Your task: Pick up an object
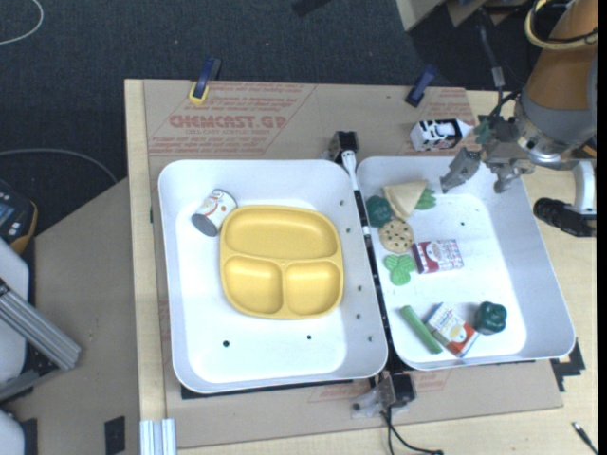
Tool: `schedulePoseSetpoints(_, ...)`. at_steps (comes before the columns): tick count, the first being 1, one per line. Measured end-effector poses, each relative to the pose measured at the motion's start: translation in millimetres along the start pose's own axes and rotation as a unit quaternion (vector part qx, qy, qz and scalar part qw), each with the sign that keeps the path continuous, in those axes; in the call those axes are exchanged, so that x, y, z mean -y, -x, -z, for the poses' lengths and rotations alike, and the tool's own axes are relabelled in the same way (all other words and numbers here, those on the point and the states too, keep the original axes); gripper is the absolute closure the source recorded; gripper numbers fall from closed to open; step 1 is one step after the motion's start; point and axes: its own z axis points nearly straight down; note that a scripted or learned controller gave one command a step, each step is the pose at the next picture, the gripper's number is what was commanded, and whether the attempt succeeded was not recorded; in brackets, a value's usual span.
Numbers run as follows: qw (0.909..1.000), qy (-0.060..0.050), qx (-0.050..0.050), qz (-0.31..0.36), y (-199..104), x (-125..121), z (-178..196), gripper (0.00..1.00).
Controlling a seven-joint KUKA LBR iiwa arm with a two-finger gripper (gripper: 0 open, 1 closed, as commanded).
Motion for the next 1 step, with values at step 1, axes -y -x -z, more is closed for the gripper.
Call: schedulePoseSetpoints(1,1.0000,0.008,0.001,0.001,-0.3,-3.0,9.6,0.00)
